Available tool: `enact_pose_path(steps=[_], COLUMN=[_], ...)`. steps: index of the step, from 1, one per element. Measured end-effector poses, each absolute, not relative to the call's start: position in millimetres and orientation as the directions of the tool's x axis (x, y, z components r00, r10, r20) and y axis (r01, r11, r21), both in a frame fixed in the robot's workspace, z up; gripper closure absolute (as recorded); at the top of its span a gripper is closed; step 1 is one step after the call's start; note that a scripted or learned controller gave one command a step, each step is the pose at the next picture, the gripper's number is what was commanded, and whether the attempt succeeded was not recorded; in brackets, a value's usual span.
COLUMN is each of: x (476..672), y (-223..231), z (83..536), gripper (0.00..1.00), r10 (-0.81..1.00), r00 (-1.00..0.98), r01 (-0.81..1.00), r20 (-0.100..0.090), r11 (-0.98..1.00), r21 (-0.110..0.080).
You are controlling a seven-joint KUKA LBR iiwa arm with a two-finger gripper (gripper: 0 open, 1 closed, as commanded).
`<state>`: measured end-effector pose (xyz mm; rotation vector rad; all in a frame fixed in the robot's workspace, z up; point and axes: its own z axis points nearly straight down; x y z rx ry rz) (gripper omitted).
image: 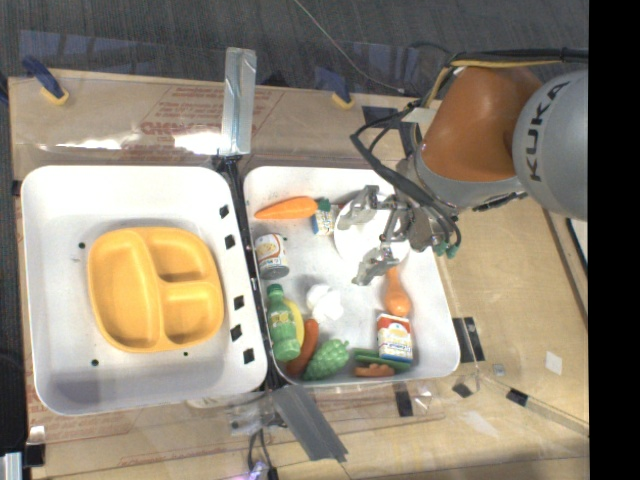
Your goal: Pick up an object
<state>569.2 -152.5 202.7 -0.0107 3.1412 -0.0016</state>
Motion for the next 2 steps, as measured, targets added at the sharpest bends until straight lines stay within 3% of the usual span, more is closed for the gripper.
enact_pose_path(steps=[1, 2], x=[525.1, 481.9], y=[-196, -209], z=[93, 96], gripper=[0.0, 0.0], r10=[0.069, 0.055], r00=[-0.998, -0.998], r01=[0.069, 0.055], r20=[-0.005, -0.013], r11=[0.998, 0.999], r21=[-0.001, -0.002])
